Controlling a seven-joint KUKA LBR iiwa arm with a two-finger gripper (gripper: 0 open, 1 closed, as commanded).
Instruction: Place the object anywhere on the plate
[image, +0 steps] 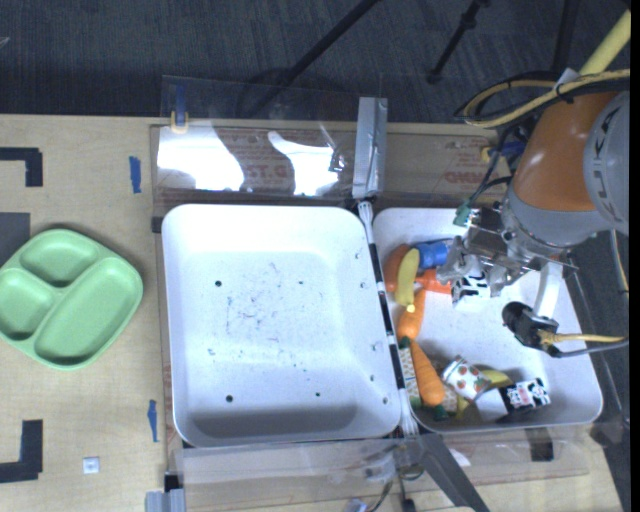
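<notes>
The gripper (478, 268) hangs over the right bin's (580, 400) far left part, among toys. Whether it is open or closed I cannot tell. An orange carrot (427, 375) lies nearer the near edge, long axis running front to back. The green plate (66, 297), with 3 compartments, sits well apart at the bench's (80, 440) left edge, beyond the left bin (270, 300).

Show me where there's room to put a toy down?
The left bin has bare floor from wall to wall. The green plate on the bench, left of that bin, has bare hollows. The right bin is crowded: the toys pile along its left and bottom walls, with the gripper over them.
</notes>
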